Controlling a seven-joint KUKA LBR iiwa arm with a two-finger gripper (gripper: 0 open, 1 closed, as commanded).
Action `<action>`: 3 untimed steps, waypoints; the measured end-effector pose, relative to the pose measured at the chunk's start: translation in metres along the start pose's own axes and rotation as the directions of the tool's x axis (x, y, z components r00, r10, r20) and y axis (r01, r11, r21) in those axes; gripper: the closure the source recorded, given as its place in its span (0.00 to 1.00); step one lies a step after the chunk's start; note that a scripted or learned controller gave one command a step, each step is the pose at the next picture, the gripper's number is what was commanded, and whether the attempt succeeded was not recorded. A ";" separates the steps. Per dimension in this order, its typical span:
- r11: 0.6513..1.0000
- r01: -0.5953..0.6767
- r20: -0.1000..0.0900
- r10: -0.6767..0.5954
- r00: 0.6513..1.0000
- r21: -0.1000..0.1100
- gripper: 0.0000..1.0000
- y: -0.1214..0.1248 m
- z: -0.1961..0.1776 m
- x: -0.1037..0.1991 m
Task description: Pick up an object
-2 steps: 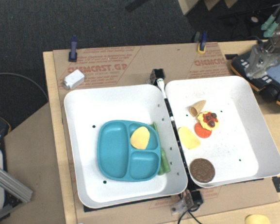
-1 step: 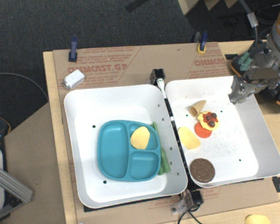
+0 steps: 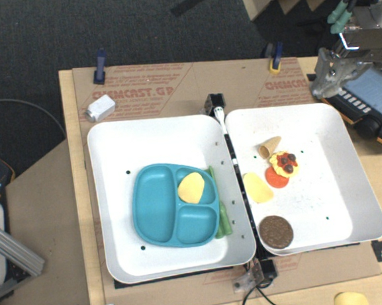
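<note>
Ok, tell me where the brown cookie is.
The brown cookie lies in the right bin, near its front left corner, just below the yellow piece.

Two white bins (image 3: 120, 254) sit side by side. The left bin holds one blue divided tray (image 3: 158, 214), one yellow piece (image 3: 191, 188) and one green strip (image 3: 220, 215). The right bin holds five small food items (image 3: 273, 174).

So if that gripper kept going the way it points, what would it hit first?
Probably the far corner of the right bin, or the cardboard sheet beside it. The gripper seems to point down there, though depth is unclear.
</note>
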State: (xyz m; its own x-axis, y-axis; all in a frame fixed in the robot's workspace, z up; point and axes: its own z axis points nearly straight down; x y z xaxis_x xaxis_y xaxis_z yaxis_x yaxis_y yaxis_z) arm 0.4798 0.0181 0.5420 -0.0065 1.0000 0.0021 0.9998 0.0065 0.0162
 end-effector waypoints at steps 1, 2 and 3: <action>1.000 -0.008 0.003 0.008 1.000 0.028 1.00 -0.003 0.110 -0.002; 1.000 -0.007 0.003 0.007 1.000 0.026 1.00 -0.004 0.184 0.013; 1.000 0.006 -0.001 -0.006 1.000 0.015 1.00 -0.003 0.183 0.121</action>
State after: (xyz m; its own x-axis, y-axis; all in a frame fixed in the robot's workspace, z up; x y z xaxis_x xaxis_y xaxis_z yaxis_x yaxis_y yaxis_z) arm 0.4785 0.1397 0.3597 -0.0126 0.9999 0.0031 0.9999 0.0126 0.0015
